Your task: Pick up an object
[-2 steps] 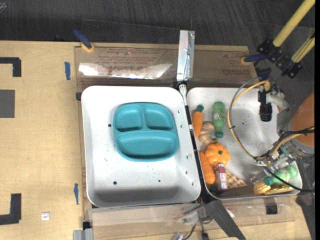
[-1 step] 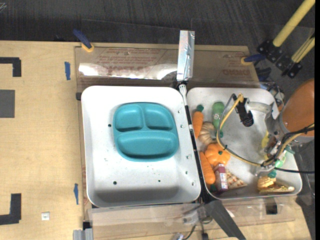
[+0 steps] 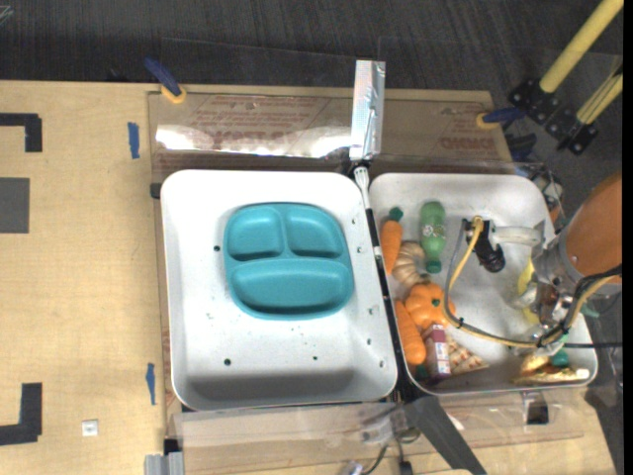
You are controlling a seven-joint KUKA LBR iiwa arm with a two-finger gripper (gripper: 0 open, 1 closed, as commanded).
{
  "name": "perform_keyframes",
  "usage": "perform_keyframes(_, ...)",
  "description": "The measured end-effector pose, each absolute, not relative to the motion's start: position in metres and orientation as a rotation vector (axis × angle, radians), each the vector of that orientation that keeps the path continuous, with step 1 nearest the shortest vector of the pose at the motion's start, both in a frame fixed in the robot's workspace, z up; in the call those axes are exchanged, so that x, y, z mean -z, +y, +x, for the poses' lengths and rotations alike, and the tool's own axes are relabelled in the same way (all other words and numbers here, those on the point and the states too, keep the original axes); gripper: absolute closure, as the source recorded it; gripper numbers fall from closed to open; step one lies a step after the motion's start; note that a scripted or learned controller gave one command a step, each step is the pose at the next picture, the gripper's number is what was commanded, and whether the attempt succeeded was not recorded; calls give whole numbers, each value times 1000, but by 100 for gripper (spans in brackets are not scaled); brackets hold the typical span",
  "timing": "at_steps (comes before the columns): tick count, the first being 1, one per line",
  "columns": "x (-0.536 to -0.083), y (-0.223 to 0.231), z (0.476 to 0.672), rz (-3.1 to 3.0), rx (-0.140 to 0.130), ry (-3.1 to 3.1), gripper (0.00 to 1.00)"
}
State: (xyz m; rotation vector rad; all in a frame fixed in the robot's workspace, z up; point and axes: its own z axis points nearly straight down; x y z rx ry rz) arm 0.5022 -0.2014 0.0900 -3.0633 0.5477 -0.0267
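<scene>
Looking down on the right bin [image 3: 514, 184], catching the arm [image 3: 601, 228] reaching in from the right and being cut off at the frame's edge. Showing the gripper [image 3: 547, 303] sitting low beside that bin's right wall, blurring into cables (spread or pressed together: cannot tell).

Finding the pickable pieces crowding the bin's left side, well apart from the gripper:
- a carrot [image 3: 392, 245] lying along the left wall, long axis running far to near, green top pointing at the far wall
- a green bottle [image 3: 432, 228] lying just beside it on much the same axis, its pale label being too small for reading
- a small orange pumpkin [image 3: 425, 303] sitting nearer the camera
- a second carrot [image 3: 409, 336] touching the pumpkin and hugging the wall
- a red packet [image 3: 439, 350], print illegible

Spotting a banana [image 3: 542, 366] in the near right corner, partly blocked by cabling. Showing a teal divided plate [image 3: 287, 260] resting in the left bin [image 3: 193, 201]. Glimpsing cardboard [image 3: 247, 117] behind both bins, bearing faded reddish lettering, also unreadable.
</scene>
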Motion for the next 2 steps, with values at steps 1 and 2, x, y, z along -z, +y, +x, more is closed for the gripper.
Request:
perform_keyframes(1, -89, -205, 511, -3098, 10, 365, 0)
perform_keyframes(2, -100, -201, 515, -3093, 26, 356, 100)
